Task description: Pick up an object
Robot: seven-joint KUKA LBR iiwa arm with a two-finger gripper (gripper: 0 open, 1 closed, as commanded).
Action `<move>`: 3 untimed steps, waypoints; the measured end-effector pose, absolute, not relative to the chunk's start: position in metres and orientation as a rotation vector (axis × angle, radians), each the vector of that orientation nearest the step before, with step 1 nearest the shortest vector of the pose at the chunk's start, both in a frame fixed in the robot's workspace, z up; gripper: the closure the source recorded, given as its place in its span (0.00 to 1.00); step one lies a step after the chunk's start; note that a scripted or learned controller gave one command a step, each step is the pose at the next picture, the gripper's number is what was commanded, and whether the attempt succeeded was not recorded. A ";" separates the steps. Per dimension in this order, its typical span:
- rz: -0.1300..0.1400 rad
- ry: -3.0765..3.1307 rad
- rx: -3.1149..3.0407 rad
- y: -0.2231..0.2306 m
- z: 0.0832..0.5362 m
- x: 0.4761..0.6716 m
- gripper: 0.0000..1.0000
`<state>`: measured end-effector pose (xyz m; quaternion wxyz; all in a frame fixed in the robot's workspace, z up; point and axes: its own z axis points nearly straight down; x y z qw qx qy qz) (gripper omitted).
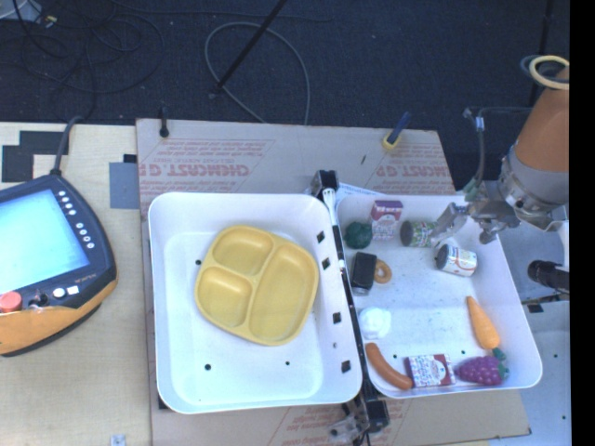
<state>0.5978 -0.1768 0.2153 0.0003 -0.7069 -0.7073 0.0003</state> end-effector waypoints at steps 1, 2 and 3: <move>0.001 -2.219 -2.222 -0.214 0.090 0.555 0.00; 0.000 -2.219 -2.218 -0.191 0.088 0.493 0.00; -0.005 -2.211 -2.225 -0.192 0.099 0.493 1.00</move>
